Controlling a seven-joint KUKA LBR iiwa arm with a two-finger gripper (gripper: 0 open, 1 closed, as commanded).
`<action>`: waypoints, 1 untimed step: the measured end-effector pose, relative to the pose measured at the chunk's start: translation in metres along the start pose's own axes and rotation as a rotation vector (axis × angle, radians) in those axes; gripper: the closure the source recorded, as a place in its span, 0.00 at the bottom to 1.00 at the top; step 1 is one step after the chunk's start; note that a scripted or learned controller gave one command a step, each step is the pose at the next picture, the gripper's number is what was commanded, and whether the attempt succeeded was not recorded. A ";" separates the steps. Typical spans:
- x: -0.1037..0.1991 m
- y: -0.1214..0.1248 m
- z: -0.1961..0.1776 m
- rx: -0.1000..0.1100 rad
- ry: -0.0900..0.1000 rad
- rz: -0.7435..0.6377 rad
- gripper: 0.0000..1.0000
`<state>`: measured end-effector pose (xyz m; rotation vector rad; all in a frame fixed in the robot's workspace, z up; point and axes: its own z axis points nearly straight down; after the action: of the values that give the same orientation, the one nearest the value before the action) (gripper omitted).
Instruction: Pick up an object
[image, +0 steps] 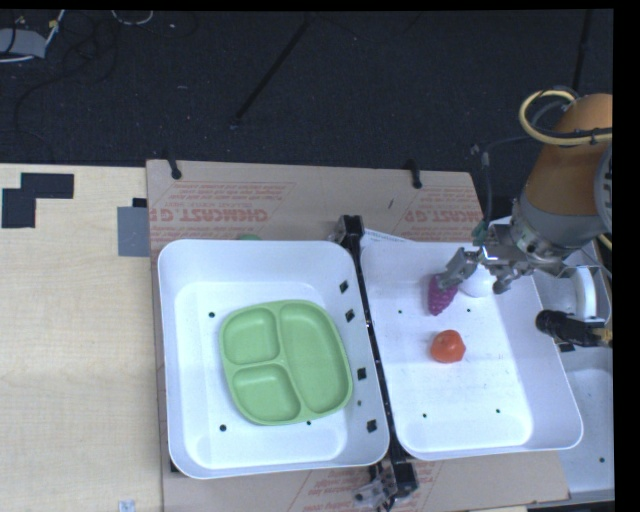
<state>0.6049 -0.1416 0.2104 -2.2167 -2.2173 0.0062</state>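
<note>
You saw the hand (470, 280) spread open over the right bin (540, 425), beside the purple fruit (440, 296); tomato (448, 346) near, green plate (285, 361) filled the left bin (190, 440).

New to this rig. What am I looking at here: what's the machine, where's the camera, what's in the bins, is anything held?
One camera looks down at a slant on a bench with two shallow white bins side by side. The machine is a grey robot arm with an orange band above its wrist, reaching in from the picture's right.

The left white bin holds a light green plastic plate with three compartments, lying flat.

The right white bin holds a small orange-red round object near its middle and a small purple bumpy object further back.

The arm's two-finger claw sits low over the right bin, right at the purple object's top. From this view I cannot tell whether it grips that object or only touches it. The orange-red object lies apart, untouched.
</note>
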 end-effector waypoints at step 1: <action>0.001 0.004 0.063 0.001 0.000 0.000 0.00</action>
<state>0.6085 -0.1403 0.1469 -2.2162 -2.2172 0.0071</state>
